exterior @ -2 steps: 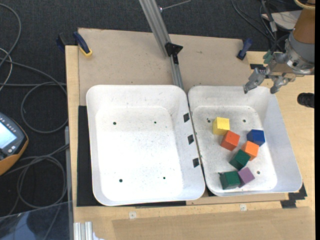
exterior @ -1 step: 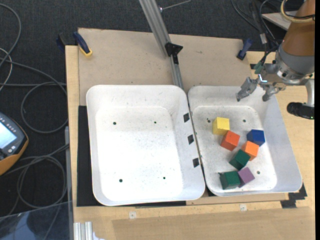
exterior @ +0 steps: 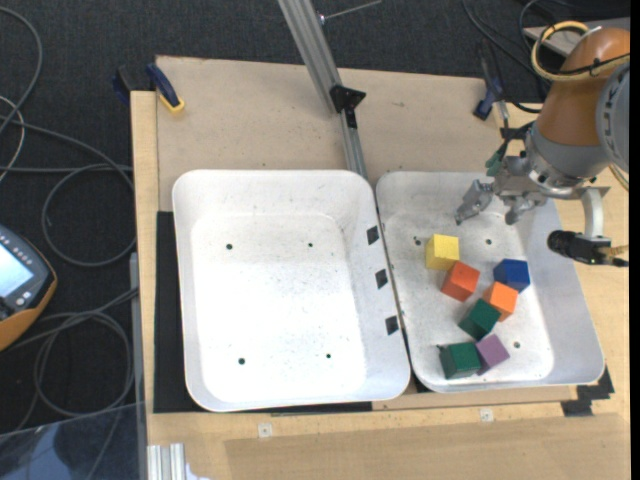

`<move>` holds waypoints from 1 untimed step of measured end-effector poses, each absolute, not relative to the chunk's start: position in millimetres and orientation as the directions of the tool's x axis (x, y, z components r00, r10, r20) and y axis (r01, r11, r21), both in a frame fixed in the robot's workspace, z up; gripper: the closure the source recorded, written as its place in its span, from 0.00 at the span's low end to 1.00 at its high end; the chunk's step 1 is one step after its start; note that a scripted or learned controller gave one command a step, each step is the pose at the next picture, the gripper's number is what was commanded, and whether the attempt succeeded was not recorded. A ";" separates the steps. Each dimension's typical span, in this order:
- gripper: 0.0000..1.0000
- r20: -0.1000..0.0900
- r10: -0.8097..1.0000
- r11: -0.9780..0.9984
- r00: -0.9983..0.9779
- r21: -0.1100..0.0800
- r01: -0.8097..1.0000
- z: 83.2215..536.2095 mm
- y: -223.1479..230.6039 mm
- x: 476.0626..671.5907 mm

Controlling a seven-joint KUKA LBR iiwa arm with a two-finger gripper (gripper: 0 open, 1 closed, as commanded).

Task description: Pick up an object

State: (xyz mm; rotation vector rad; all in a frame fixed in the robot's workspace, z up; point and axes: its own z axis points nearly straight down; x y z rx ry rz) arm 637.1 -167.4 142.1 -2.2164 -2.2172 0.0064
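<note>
The right bin (exterior: 560, 358) holds several small blocks: a yellow one (exterior: 441, 250), an orange-red one (exterior: 460, 280), a blue one (exterior: 512, 272), a smaller orange one (exterior: 502, 297), two green ones (exterior: 479, 319) (exterior: 459, 359) and a purple one (exterior: 492, 351). My gripper (exterior: 494, 206) hangs over the far part of this bin, above and behind the yellow block. Its two fingers are spread apart with nothing between them.
The left bin (exterior: 200, 198) lies beside the right one, with black clips (exterior: 380, 278) along the shared wall. A slanted metal pole (exterior: 315, 48) rises behind the bins. Blue clamps (exterior: 165, 86) (exterior: 487, 103) grip the board's far edge. Cables and a handheld device (exterior: 15, 278) lie at left.
</note>
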 end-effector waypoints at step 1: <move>1.00 0.000 1.000 0.001 -0.001 0.003 1.000 158.6 -167.7 639.9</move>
